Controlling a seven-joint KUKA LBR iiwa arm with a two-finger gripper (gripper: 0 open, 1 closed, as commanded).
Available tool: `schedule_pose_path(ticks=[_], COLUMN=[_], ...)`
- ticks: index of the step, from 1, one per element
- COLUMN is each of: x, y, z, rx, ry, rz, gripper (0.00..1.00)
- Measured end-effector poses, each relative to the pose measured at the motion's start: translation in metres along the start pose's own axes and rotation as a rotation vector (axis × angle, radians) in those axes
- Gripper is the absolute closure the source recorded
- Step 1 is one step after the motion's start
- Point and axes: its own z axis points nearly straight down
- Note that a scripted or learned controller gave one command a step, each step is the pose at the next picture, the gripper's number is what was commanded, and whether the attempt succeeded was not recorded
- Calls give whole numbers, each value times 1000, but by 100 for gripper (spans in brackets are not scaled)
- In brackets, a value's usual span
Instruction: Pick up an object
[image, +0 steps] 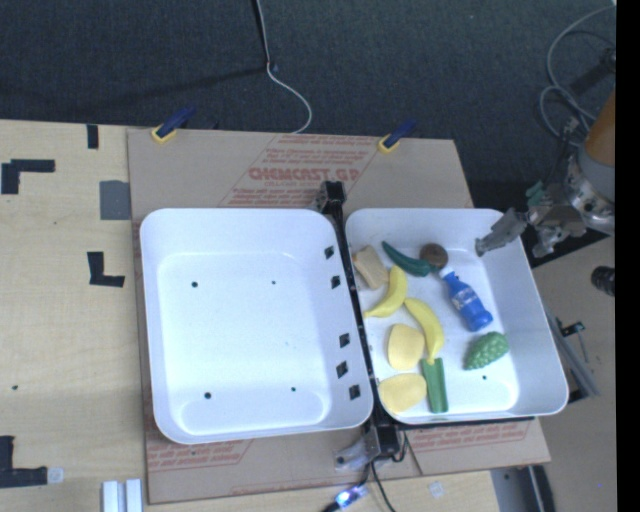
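A wooden desk (60, 330) under a sheet of cardboard (300, 175) carries two shallow white bins, with dark carpet beyond. Nearest us in the right bin (535, 300) lie a green stick-shaped piece (436, 385) and a pale yellow lump (402, 392) just beside it, then a green bumpy fruit (486, 351), a yellow slice (405, 346) and two bananas (408, 305). Farther back sit a blue bottle (467, 302), a tan block (369, 267), a dark green pod (405, 259) and a small brown round thing (433, 255).

The end effector (500, 237) hangs over the far right rim of that bin, touching nothing and holding nothing; whether its fingers are spread or pressed together we cannot tell.

For a clean pick we would choose a piece with free space on both sides. The blue bottle and the bumpy fruit stand apart from their neighbours; the bananas and yellow pieces crowd one another. We would come straight down and straddle the narrow width.

The arm is cut off at the right edge, and its tip is blurred. The left bin (240, 320) bears only dark dots.
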Motion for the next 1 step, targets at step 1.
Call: schedule_pose_path(ticks=[1], x=[28], y=[-21], z=[157], rx=[-7], ry=[-5], rz=[1], gripper=[0])
